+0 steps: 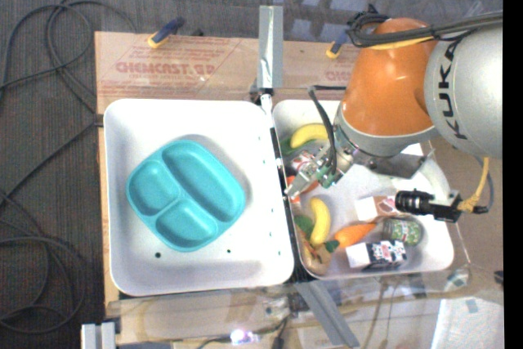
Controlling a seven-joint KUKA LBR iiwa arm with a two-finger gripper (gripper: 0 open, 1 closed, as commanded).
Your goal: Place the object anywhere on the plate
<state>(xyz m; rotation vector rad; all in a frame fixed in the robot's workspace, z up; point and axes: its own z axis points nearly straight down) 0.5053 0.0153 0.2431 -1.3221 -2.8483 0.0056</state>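
Two white bins sit side by side on the bench. The left bin [122, 257] has a blue plate [186, 194] with three parts in it. The plate sits a bit left of the middle, with bare white floor all around it, most of all on the near side and the right side.

The right bin [445, 253] is crowded. One banana [306, 134] lies at the far left, close to the wall between the bins. A second banana [319, 221] lies nearer, beside a carrot [355, 234]. A small dark box [382, 254] and a round tin [405, 230] sit near the right near corner.

The arm [392, 86] hangs over the far part of the right bin. Its claw [315, 172] is low, just beside the dividing wall, between the two bananas. I cannot tell if the claw is open or closed, or if it has anything.
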